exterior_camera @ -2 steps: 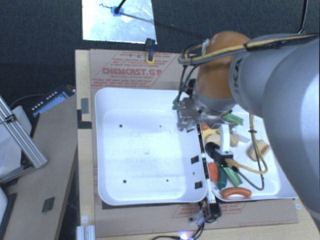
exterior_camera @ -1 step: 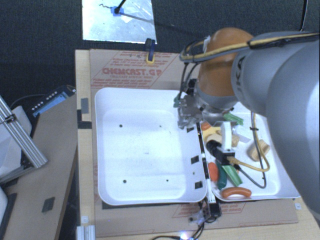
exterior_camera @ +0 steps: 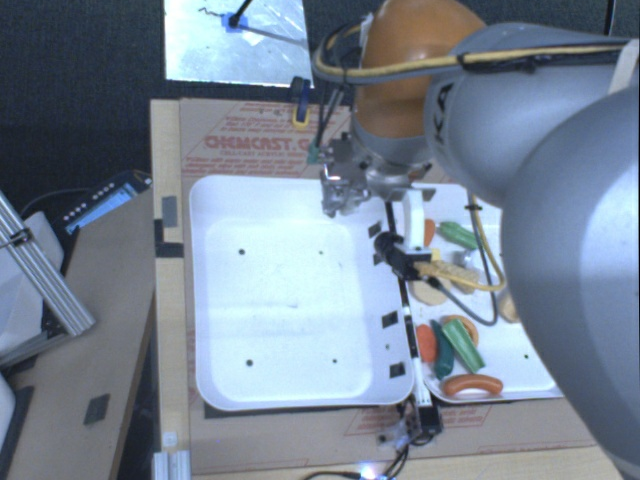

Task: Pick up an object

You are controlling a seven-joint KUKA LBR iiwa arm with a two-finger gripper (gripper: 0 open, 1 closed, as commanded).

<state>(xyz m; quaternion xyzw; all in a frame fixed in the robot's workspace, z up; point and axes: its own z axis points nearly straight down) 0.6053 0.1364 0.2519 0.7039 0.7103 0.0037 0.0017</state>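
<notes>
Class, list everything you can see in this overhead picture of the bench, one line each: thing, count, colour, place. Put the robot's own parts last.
Left bin: one, white, shallow, on the bench's left half.
Right bin: one, white, beside the left bin, partly under the arm.
Green pieces: two visible, green, in the right bin, one near its far side, one nearer the front.
Orange-red pieces: at least three, in the right bin; exact shapes hard to tell.
Cardboard sheet: one, brown with red print, under the bins.
Shiny sheet: one, silvery, beyond the bench.
Arm: one, grey with an orange band, reaching in from the right.
Gripper: one, metallic, above the left bin's far right corner.
</notes>
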